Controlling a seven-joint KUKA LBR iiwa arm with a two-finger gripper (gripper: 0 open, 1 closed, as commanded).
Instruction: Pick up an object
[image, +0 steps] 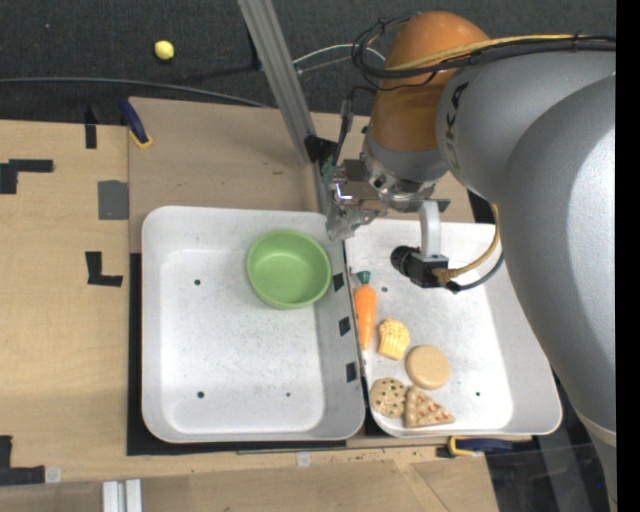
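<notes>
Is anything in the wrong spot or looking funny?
One thing: the toy carrot lies along the inner edge of the right bin, against the divider. The green bowl sits upright in the left bin.

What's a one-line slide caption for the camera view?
KUKA arm's tool over the bins' shared wall; green bowl in left bin, toy carrot and snacks in right bin.

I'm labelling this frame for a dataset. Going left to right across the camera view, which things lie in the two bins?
Green bowl → carrot → yellow corn piece → round tan biscuit. The speckled cookie and pizza slice overlap these in left-right position, so I leave them unordered.
</notes>
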